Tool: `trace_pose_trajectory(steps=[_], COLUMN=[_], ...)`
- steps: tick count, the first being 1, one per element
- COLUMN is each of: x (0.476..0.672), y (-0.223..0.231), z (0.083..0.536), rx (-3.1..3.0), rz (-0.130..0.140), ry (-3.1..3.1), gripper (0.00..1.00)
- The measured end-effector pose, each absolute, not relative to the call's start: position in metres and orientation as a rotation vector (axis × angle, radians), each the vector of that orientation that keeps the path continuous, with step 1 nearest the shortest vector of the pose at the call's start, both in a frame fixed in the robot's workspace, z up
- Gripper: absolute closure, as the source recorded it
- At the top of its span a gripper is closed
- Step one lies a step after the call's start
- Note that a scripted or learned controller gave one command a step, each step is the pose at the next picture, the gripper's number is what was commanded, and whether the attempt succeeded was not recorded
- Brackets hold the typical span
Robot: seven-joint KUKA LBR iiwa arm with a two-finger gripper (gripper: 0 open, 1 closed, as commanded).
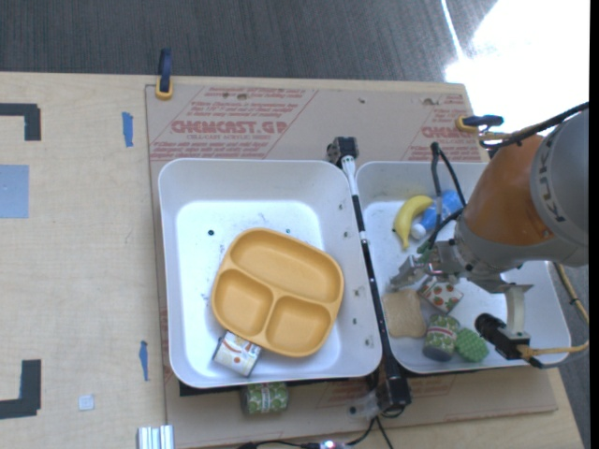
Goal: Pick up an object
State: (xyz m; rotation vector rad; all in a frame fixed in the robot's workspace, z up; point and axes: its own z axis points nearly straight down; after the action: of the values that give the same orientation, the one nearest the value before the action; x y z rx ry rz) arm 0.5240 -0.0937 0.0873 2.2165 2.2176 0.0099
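Note:
My gripper [418, 271] hangs low over the middle of the right bin [552, 330], at the end of the grey arm with its orange band [505, 195]. Just under and to the right of it lies a small red-and-white patterned packet [441, 296]. A tan flat square [404, 316] sits below the gripper near the bin's left wall. A yellow banana [410, 216] and a blue object [442, 210] lie above it, partly hidden by the arm. Two green items [440, 338] [472, 347] rest at the bin's front.
The left bin [187, 213] holds a yellow three-compartment plate [277, 291] and a small white carton [237, 354] at its front edge. A green can [267, 398] lies on the bench in front of that bin. A black cable [449, 181] runs along the arm.

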Motion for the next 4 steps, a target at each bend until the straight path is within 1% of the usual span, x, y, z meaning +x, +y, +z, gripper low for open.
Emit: trace_pose_trajectory(steps=[1, 2, 3, 4], x=[0.517, 0.503, 0.5, 0.485], y=[-0.093, -0.093, -0.093, -0.093], z=[0.087, 0.087, 0.087, 0.087], rx=[2.217, 2.216, 2.215, 2.215], rz=[0.009, 0.01, 0.011, 0.011], ry=[2.216, 2.216, 2.216, 2.216], gripper=[0.0, 0.0, 0.0, 0.0])
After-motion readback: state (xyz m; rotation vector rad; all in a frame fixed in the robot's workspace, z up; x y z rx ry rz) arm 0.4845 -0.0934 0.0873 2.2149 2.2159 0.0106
